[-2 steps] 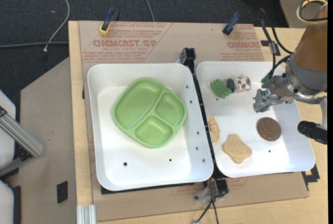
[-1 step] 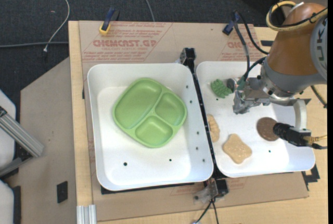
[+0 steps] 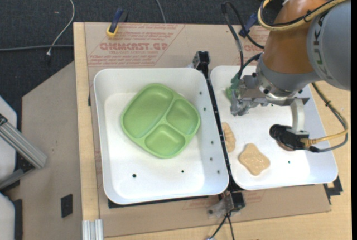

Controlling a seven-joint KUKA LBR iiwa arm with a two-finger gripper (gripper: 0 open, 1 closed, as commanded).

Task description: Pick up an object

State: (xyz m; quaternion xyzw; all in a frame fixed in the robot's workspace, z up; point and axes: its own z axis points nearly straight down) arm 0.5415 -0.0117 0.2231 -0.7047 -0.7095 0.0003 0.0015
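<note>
"White plastic is met first in the camera view. What is made of it?"

"Two shallow bins, set edge to edge on a sheet of brown cardboard (image 3: pixel 134 46). The left bin (image 3: pixel 117 177) and the right bin (image 3: pixel 312 161) are seen from above, at a slant."

"What is held in each?"

"A green divided plate (image 3: pixel 160 120), with three compartments, is laid flat in the middle of the left bin. Two biscuit-like pieces are found in the right bin. The larger tan piece (image 3: pixel 254 159) is placed toward the bin's lower edge. The smaller tan piece (image 3: pixel 228 137) is tucked against the wall shared with the left bin, near the larger one but apart from it."

"Where is the robot placed?"

"The grey arm (image 3: pixel 329 49), banded in orange, is stretched in from the right, above the right bin. The gripper (image 3: pixel 240 106) is pointed down over that bin's upper left part, just above the smaller tan piece in the picture. Whether it is spread or closed cannot be told from this angle."
</note>
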